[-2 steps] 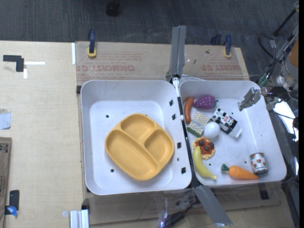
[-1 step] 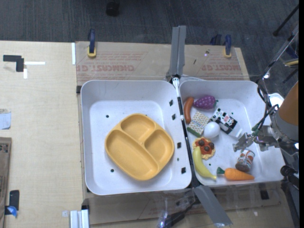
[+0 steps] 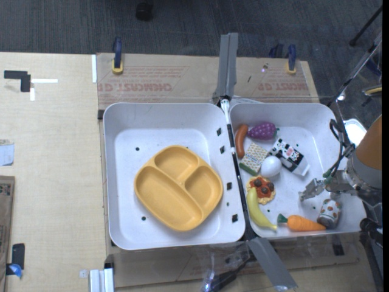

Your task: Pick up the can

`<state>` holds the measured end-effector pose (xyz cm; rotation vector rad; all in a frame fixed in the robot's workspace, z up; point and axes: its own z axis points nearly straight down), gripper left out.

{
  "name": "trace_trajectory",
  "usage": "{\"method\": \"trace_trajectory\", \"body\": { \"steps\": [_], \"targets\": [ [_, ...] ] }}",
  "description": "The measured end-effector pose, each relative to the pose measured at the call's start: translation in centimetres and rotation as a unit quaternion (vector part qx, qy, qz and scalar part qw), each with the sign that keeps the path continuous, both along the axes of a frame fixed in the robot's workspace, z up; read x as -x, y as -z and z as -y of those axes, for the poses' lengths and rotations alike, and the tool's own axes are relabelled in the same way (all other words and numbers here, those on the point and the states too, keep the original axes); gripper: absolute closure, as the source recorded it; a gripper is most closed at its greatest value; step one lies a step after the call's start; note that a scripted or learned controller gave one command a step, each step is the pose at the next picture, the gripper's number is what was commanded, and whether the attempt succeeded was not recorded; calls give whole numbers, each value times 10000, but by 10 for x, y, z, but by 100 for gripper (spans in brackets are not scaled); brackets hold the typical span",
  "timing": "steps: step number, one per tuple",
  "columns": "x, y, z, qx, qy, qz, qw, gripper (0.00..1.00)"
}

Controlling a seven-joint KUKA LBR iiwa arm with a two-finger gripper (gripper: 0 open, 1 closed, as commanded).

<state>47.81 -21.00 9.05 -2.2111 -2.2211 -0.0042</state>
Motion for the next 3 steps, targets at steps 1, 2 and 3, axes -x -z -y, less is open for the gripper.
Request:
{"method": "trace_trajectory", "body": {
  "steps": [1, 2, 3],
  "targets": [
    [0, 0, 0, 0, 0, 0, 10000, 0],
    [1, 1, 6, -19, -1065, -7, 9943, 0],
    [1, 0, 7, -18, -1067, -4, 9943, 0]
  ]
}}
